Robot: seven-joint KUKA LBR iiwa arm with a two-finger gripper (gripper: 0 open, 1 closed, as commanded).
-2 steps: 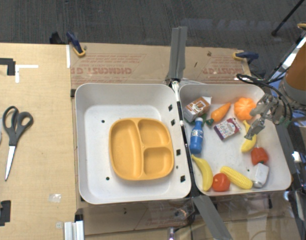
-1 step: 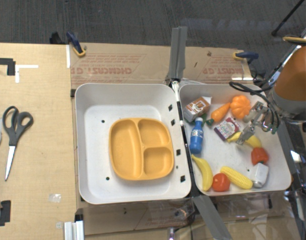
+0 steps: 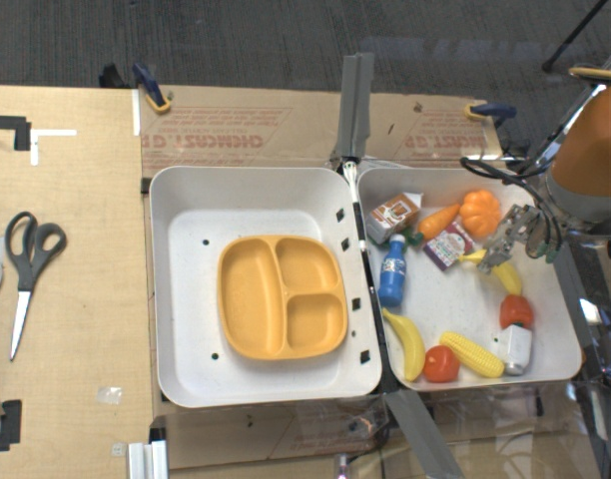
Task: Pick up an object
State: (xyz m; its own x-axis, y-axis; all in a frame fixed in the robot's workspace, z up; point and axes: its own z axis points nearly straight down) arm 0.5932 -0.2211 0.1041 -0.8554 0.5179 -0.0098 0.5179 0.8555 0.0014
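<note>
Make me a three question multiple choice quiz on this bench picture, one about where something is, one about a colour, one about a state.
1. Where is the divided plate?
A. In the left bin
B. In the right bin
C. On the bench beside the scissors

2. What colour is the bottle in the right bin?
A. Green
B. Blue
C. Black

3. How does the corn cob rest?
A. Standing upright
B. Lying in the right bin
C. Lying on the divided plate

Answers:
1 A: the yellow plate sits in the middle of the left bin.
2 B: its body is blue, with a white cap.
3 B: it lies flat near the front wall, beside a tomato.
</note>
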